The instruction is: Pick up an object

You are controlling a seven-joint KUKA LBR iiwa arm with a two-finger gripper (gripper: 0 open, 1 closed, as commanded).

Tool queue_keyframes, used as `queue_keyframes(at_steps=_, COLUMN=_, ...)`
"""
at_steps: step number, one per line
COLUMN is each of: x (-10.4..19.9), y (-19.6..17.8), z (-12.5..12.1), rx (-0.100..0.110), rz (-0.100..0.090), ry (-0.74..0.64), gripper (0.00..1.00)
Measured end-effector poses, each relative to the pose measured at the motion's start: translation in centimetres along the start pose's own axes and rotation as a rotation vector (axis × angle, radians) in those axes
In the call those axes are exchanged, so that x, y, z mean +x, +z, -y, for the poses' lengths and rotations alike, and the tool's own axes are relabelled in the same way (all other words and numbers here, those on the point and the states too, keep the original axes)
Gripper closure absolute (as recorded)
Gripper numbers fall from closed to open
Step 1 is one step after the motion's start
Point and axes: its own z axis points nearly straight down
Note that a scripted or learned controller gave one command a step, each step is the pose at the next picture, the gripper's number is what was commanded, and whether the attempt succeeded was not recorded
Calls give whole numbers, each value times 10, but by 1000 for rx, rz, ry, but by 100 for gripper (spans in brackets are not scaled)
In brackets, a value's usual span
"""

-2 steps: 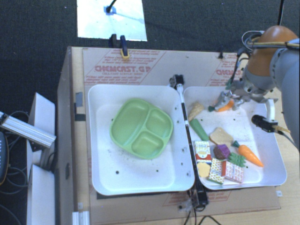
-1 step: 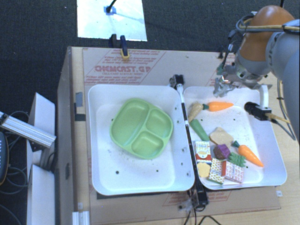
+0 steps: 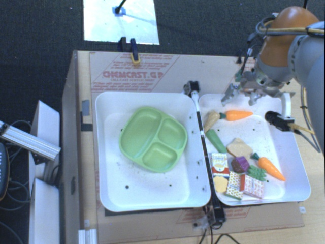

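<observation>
- Camera view: my jaws [image 3: 238, 93] hang at the upper right of the frame, above the far rim of the right bin [image 3: 299, 179]. The two fingers are spread apart with nothing between them.
- Judgement: this spread, raised posture suits a descent onto a target; no pick is made yet.
- Nearest candidate: a carrot [image 3: 237, 115] lies just below my jaws, near the top of the right bin, apart from them.
- Right bin contents: a second carrot [image 3: 270, 169] at lower right, a green pod-shaped piece [image 3: 215, 140], a pale bread-like piece [image 3: 239, 148], a purple item [image 3: 240, 163] and small printed cartons [image 3: 246, 185], clustered closely in the lower half.
- Left bin [image 3: 109, 187]: holds one green divided plate [image 3: 153, 138], lying flat near its centre.
- Both bins rest side by side on the table [image 3: 81, 151].
</observation>
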Motion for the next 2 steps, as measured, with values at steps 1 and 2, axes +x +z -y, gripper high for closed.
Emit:
queue_keyframes(at_steps=1, x=-29, y=72, z=1, rx=-9, rz=4, ry=1, gripper=0)
queue_keyframes(at_steps=2, x=-27, y=58, z=-2, rx=-15, rz=1, ry=-3, gripper=100)
